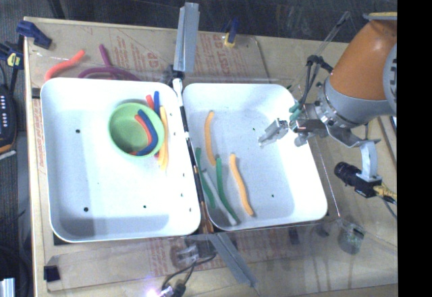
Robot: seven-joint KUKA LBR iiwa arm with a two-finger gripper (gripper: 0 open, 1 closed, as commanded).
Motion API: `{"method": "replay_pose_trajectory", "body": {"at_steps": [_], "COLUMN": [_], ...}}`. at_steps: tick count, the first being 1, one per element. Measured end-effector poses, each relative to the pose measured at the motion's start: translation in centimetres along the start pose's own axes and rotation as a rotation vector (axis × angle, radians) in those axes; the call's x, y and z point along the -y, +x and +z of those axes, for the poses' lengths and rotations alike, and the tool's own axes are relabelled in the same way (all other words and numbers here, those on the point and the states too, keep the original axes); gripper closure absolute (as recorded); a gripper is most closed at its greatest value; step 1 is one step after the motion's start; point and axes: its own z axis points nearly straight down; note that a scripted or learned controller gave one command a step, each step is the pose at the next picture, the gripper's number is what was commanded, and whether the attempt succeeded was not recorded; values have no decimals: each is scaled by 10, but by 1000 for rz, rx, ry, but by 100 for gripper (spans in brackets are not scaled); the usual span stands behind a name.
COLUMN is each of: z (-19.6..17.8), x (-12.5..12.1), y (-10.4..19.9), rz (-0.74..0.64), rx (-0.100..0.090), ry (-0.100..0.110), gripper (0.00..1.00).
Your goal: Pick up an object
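a: over the right bin (pixel 307 174) the pincer (pixel 273 132) hangs, holding nothing; spread or pressed, i cannot tell.

b: nearest target?

a: the orange strip (pixel 241 184) lying flat below it. risk: fingers skid off something so thin.

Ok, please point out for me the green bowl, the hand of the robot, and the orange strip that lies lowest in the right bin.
green bowl (pixel 127 128): camera view, on its inner bottom.
hand (pixel 272 133): camera view, between its fingertips.
lowest orange strip (pixel 240 184): camera view, on its middle stretch.
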Motion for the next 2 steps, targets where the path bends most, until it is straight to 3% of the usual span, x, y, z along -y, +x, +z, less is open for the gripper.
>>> {"method": "replay_pose_trajectory", "body": {"at_steps": [1, 2], "z": [160, 151], "x": [-16, -15], "y": [30, 29], "rz": [-125, -131], "rx": [0, 2], "ry": [2, 5], "gripper": [0, 100]}}
